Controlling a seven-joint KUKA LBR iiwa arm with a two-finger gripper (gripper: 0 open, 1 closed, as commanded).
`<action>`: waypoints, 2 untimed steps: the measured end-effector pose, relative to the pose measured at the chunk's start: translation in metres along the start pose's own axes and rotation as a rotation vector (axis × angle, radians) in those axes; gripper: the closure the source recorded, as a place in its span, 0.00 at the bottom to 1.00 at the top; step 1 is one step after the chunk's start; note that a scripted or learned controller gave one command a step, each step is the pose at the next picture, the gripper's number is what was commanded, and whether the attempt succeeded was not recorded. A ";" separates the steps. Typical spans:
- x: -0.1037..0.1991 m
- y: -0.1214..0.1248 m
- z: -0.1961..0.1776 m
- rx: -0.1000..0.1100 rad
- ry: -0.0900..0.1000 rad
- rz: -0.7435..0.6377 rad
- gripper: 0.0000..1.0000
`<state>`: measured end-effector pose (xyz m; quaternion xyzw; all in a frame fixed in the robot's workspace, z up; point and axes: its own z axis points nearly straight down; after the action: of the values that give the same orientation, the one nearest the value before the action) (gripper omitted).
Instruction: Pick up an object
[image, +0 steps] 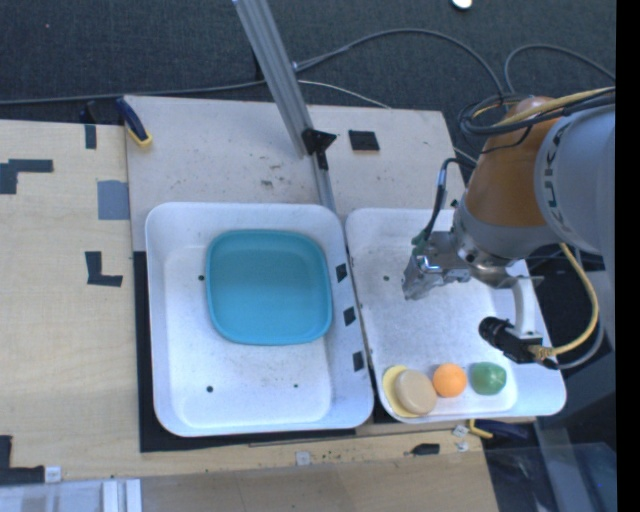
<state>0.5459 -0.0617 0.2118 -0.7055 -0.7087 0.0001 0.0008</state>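
Pale wooden bench (60, 330), black tape marks, two white bins (180, 400) side by side on a dark mat

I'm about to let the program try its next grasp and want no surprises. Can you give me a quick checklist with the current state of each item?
1. Gripper hangs over the right bin: ok.
2. Nothing seen between its fingers: ok.
3. Fingers open for grasping: cannot tell.
4. Targets present: tan round piece, orange ball, green ball along the bin's near edge: ok.
5. Gripper lined up above a target: not ok; they lie nearer the camera.
6. Teal plate sits apart in the left bin: ok.
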 end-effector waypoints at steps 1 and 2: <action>0.048 0.022 -0.012 -0.001 0.000 0.001 1.00; 0.103 0.034 -0.012 0.000 0.000 0.000 1.00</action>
<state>0.5793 0.0411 0.2239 -0.7054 -0.7088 -0.0001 0.0007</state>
